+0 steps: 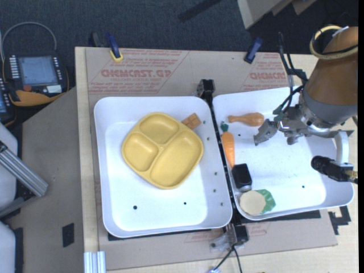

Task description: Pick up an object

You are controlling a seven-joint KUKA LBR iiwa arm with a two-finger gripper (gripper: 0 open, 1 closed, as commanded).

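My gripper (277, 136) hangs over the middle of the right bin (296, 195), open, with nothing between its fingers. Just left of it lies a tan toy drumstick (247, 119), apart from the fingertips. An orange carrot (228, 148) lies along the bin's left wall below the drumstick. Further down sit a small black block (242, 176) and a round cream piece with a green edge (255, 202) at the bin's front left corner.
The left bin (114, 198) holds a yellow divided plate (162, 150) with a small brown block (191, 120) at its upper right edge. A black cylindrical part (330, 167) juts over the right bin's right side. The grey arm with its orange band (335, 67) stands above.
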